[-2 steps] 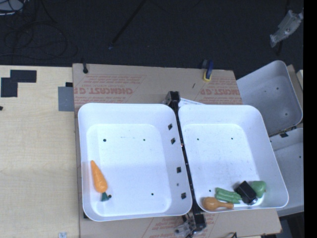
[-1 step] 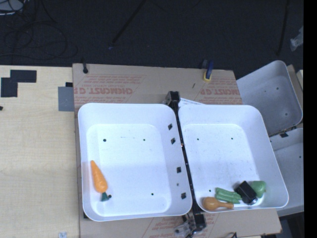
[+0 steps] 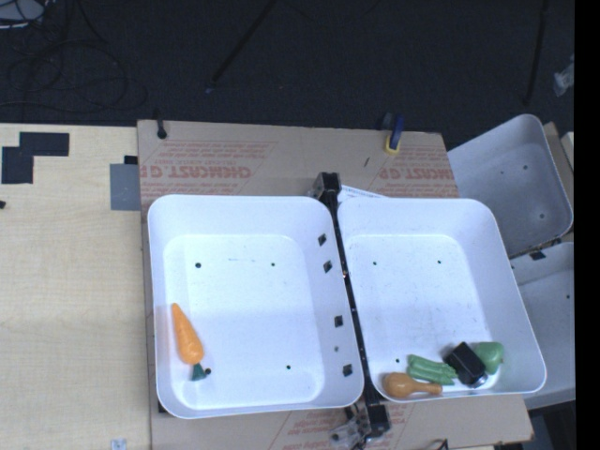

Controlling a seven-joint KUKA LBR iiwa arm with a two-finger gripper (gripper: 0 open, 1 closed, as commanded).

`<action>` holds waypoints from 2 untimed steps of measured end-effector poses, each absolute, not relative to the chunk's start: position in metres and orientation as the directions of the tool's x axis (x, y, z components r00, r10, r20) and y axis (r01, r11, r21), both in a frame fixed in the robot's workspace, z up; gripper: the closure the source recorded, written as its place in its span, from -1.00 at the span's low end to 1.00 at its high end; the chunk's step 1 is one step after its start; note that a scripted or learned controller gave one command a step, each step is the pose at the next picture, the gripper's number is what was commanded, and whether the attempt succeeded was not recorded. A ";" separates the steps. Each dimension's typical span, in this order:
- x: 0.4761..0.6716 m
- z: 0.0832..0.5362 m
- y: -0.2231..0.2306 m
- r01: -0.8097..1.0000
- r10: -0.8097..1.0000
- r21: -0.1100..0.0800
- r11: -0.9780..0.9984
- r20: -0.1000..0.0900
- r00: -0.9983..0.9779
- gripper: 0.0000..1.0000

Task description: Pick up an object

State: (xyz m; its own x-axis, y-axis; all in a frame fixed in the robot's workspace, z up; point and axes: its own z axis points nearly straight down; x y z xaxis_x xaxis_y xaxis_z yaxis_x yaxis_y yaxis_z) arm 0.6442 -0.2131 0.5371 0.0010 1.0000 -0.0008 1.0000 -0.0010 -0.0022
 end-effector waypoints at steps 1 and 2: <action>0.645 0.537 -0.211 1.000 1.000 -0.004 0.008 0.001 -0.008 -1.00; 0.645 0.537 -0.211 1.000 1.000 -0.004 0.009 0.001 -0.009 -1.00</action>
